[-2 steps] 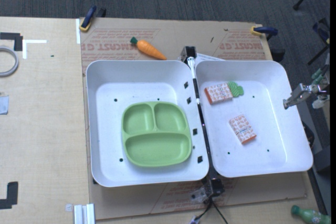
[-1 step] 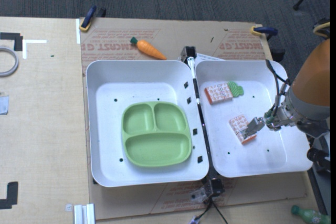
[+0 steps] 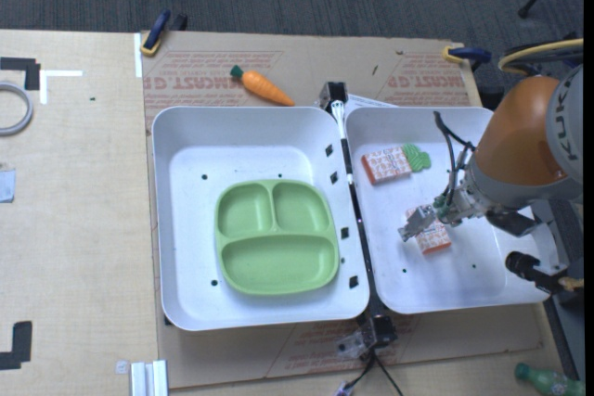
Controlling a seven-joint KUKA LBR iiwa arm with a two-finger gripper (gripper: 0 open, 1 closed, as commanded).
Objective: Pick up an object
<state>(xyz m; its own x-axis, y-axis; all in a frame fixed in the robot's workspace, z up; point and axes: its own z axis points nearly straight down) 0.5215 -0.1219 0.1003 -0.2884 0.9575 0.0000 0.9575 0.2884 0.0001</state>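
Left bin (image 3: pixel 176 227): one shallow white bin is seen at the 9 o'clock side of the pair, and one green divided plate (image 3: pixel 277 236) is held in it.
Plate: three compartments are counted, two small ones toward 12 o'clock and one long one toward 6 o'clock; it lies flat near the bin's centre.
Carrot (image 3: pixel 263 85): one orange toy carrot with a green top is laid on the cardboard outside the bins, at 12 o'clock from the left bin.
Right bin (image 3: pixel 408 287): one shallow white bin is set just beside the left bin, edges touching; two small items are counted in it.
Red block (image 3: pixel 387 164): one reddish patterned block is placed toward 11 o'clock in the right bin, with a green piece (image 3: pixel 419 159) touching its 3 o'clock end.
Small packet (image 3: pixel 433 239): one red-and-white packet is found near the bin's centre, directly under the gripper's tip.
Gripper (image 3: pixel 419 223): it is lowered into the right bin from 3 o'clock, right at the packet; how far the fingers are parted cannot be told, and a grasp on the packet cannot be confirmed.
Arm (image 3: pixel 520 144): one grey arm with an orange band is seen over the bin's 3 o'clock rim.
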